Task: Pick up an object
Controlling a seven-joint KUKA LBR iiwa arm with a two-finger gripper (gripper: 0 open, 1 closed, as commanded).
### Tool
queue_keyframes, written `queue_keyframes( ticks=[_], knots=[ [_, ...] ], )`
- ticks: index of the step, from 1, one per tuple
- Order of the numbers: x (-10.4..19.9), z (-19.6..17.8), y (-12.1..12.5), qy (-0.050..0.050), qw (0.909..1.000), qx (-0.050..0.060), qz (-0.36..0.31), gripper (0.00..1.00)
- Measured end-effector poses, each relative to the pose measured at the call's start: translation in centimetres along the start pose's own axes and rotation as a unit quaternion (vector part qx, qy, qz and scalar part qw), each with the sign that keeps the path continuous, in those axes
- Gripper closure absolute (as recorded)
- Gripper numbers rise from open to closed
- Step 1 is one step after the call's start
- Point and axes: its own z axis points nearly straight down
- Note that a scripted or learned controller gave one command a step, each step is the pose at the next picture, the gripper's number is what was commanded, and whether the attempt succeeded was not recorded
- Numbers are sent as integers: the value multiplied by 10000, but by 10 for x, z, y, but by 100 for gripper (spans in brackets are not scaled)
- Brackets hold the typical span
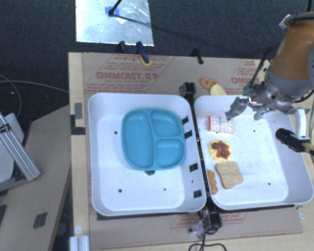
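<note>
So the arm is reaching in from the right and the gripper (pixel 248 109) is hanging over the upper part of the right bin (pixel 282 192), fingers spread apart and not grasping anything as far as I can see. One finger (pixel 234 110) is sitting just beside the little red-and-white packet (pixel 220 123), right at its upper right corner, can't tell if it's touching. Below the packet the mini pizza thing (pixel 220 149) is lying flat, then the toast slice (pixel 230 174) near the bin's left wall, with a small brown cookie-ish piece (pixel 212 182) next to it. The left bin (pixel 107 192) is holding a blue divided plate (pixel 153 139).
</note>
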Motion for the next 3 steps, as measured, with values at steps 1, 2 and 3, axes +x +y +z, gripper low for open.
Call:
queue_keyframes(
  ticks=[1,2,3],
  knots=[
    [8,136,-88,3,10000,-10,17,0],
    [6,122,-84,-19,10000,-54,17,100],
    [96,31,-83,24,10000,-48,-53,100]
  ],
)
